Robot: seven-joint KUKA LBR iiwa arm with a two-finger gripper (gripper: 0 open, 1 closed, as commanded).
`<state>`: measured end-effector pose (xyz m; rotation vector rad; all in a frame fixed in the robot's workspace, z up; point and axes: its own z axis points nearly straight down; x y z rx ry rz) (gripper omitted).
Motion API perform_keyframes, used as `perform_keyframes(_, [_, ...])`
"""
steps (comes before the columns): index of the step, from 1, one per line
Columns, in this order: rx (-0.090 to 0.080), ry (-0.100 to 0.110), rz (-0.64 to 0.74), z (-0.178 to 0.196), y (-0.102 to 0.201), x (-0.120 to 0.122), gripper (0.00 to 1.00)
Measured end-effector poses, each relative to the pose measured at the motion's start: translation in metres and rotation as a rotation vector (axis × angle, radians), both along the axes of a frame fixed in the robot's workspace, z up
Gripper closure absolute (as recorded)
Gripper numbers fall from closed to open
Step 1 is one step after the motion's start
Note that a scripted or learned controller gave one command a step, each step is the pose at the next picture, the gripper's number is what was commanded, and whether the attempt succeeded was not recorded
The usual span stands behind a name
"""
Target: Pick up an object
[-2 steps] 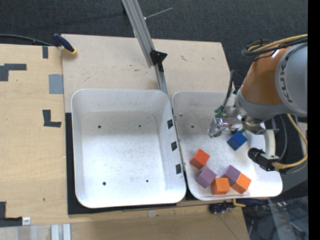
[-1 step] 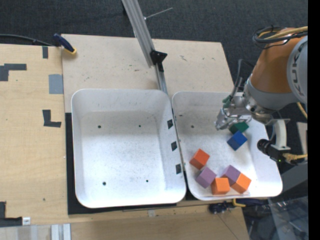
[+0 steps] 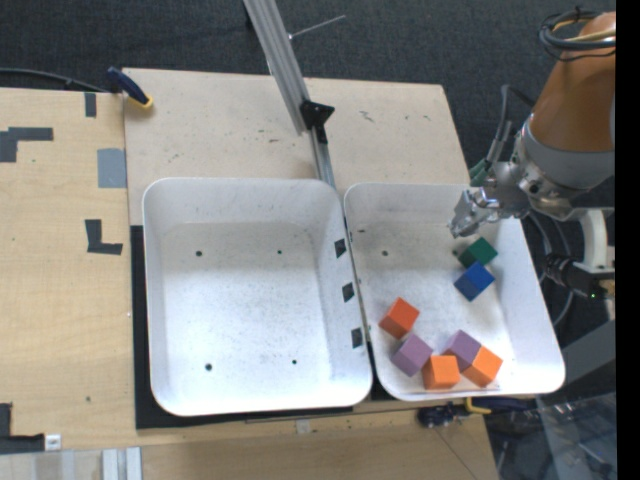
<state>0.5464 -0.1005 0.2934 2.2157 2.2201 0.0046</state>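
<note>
Orange blocks sit closest to the camera, at the front edge of the right bin (image 3: 530,313). One orange block (image 3: 441,371) touches another orange block (image 3: 484,366), and a purple block (image 3: 464,347) sits just behind them. A second purple block (image 3: 411,353) is next to them, and a third orange block (image 3: 400,318) rests a bit farther back, toward the middle wall between the bins. All of these crowd together near the front of the bin.

Farther back, by the right wall of that bin, a blue block (image 3: 474,281) lies just in front of a green block (image 3: 479,252). They look like they touch or almost touch. The claw (image 3: 467,218) hangs right above the green block, close to the back right part of the bin. I cannot tell how wide the claw is, and I see nothing held in it.

The left bin (image 3: 160,268) is white with little dark dots on its floor. Both bins rest on the bench (image 3: 200,118).

The green block looks like the one to grab, I think. These blocks seem small, light and a bit soft, like foam, so they should not break. They have flat sides, so squeezing two flat sides that face away from each other should work best. The blue block is so close that it may get bumped.
</note>
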Motion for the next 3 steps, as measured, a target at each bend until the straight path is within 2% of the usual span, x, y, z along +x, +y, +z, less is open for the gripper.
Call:
perform_keyframes(1, [0.003, 0.008, 0.005, -0.018, 0.058, -0.002, 1.00])
perform_keyframes(3, [0.002, 0.010, 0.004, -0.050, 0.160, 0.012, 1.00])
